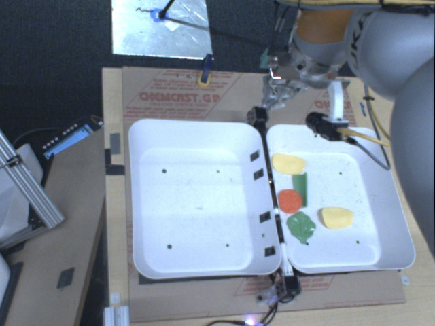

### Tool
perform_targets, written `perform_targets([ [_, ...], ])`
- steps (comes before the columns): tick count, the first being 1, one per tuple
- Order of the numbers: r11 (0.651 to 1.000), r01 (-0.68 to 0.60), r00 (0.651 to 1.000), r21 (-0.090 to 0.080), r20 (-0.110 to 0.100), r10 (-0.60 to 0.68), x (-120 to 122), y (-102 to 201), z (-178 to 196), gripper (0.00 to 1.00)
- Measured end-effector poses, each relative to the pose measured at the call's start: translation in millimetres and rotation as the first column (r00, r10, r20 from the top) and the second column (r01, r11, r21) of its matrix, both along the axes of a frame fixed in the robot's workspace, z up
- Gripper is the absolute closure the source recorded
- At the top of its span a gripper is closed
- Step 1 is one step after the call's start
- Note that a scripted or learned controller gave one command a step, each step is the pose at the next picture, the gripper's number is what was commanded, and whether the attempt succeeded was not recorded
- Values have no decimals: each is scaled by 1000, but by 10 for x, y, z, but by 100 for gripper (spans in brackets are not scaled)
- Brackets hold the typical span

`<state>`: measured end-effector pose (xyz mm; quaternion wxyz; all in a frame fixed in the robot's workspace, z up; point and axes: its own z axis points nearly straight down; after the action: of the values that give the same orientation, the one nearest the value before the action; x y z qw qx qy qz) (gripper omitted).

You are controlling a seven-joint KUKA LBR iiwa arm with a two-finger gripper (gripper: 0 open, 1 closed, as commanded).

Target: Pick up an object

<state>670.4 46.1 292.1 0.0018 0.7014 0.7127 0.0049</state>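
Note:
The right bin (380, 182) holds several small things. A yellow piece (288, 163) lies near its back left. Just in front of that, a dark green bar (300, 186) rests beside an orange-red round piece (290, 200). A green leaf-shaped piece (301, 227) lies nearer the front, and a second yellow piece (336, 217) lies to its right. My gripper (275, 99) hangs high behind the bins' back edge, over the cardboard near the divide between the bins, well apart from all the pieces.
The left white bin (146, 182) stands beside the right one, with black clips (260, 175) along the shared edge. Both rest on a cardboard sheet (177, 94). A shiny metal plate (160, 19) lies behind them. The grey arm (401, 39) fills the upper right.

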Motion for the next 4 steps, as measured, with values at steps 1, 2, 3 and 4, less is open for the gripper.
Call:
perform_targets([
  [1,1000,5,1000,-2,-10,-5,-433,565,-89,100],
  [2,1000,7,1000,-3,-10,-7,-214,1216,-808,100],
  [3,1000,5,1000,-2,-12,-5,-541,1879,-1086,100],
  [4,1000,15,1000,-6,-18,-15,-1181,1810,-2133,100],
])
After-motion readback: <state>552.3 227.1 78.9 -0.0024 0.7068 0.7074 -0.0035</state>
